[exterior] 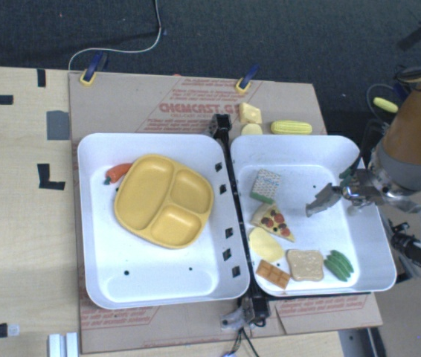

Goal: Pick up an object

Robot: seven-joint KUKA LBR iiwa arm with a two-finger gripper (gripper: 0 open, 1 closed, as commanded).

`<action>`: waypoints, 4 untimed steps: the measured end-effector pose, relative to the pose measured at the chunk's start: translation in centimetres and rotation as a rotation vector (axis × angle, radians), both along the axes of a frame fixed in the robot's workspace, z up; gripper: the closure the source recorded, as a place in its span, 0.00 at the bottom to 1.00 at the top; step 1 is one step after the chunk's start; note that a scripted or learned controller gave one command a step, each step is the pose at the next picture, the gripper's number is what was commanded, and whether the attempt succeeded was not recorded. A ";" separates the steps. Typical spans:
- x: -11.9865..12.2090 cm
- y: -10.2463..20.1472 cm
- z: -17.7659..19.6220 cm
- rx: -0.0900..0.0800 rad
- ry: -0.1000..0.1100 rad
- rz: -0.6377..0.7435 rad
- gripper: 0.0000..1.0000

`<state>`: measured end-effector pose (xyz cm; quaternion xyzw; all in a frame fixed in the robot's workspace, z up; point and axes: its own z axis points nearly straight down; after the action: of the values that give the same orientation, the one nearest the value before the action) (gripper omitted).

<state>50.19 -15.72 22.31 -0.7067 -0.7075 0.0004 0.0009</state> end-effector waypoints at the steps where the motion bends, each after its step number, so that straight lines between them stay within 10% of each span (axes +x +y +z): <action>1: -0.7 5.0 -8.9 0.004 0.009 0.003 0.00; 3: 11.4 5.2 -13.8 -0.001 -0.005 0.002 0.00; 4: 11.2 5.2 -12.8 -0.001 0.000 0.002 1.00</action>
<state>61.40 -10.53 9.49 -0.7059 -0.7083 0.0006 0.0006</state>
